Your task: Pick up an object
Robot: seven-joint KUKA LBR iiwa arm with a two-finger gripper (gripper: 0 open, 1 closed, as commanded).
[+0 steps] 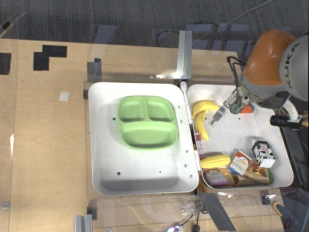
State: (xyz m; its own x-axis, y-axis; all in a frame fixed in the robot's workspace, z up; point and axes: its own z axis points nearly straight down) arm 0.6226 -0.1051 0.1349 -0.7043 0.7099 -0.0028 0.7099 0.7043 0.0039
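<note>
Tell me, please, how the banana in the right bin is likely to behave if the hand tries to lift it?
The banana looks curved and smooth, so it may swivel or slip between two fingers. It lies flat on the bin floor near the left wall, so it probably won't roll. It looks rigid, possibly a toy, and likely light.

A dark grey carpeted floor (120, 8) is stretching across the top of the view, and a thin pale cable (251, 11) is trailing over it toward the upper right corner. A light wooden bench top (43, 144) is taking up the left side and running along the bottom, carrying black square markings (48, 56) near its upper left. A metal post (185, 54) is standing upright at the far edge of the bench. Soft, even light is falling from above, giving faint reflections on the wood.
</note>
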